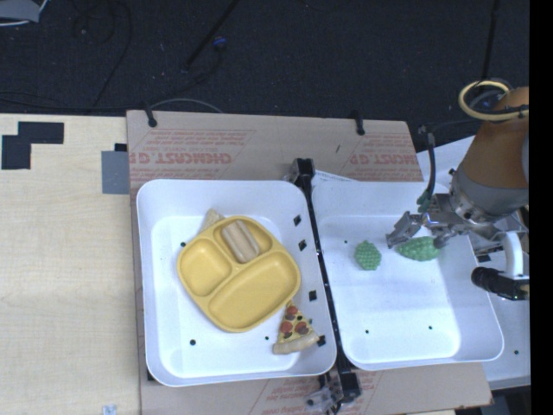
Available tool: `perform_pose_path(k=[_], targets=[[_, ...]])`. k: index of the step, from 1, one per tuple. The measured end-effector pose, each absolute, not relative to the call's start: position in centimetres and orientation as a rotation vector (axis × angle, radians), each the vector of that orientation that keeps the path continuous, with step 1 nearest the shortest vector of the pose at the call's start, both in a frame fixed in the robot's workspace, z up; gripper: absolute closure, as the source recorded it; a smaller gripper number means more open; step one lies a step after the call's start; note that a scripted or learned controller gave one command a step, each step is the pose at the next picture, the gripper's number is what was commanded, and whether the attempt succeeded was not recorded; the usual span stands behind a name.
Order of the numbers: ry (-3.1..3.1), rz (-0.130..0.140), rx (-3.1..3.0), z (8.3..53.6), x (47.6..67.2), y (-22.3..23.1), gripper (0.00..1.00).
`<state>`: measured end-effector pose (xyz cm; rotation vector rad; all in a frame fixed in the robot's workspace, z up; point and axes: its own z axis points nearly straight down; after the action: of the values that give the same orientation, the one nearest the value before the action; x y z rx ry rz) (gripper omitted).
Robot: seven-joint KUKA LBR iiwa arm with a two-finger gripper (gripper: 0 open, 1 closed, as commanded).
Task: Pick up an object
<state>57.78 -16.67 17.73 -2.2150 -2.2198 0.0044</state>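
Right bin (pixel 415 340) floor mostly open — green berry (pixel 368 256), leafy piece (pixel 419 249) obstruct

Your arm (pixel 497 167) shows an orange band above a grey wrist housing, a yellowish cable loop on top, and a metal-grey pincer (pixel 415 232) with dark fittings.

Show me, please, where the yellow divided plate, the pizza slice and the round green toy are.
yellow divided plate (pixel 251 296): camera view, on the bare floor of its largest compartment.
pizza slice (pixel 295 329): camera view, on its topped middle.
round green toy (pixel 367 256): camera view, on its bumpy centre.
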Motion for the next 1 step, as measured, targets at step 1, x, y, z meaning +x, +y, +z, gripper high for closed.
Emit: perform_pose_path(k=[1], targets=[[-2.218,0.004,-2.218,13.03,57.05,-16.03,0.0]])
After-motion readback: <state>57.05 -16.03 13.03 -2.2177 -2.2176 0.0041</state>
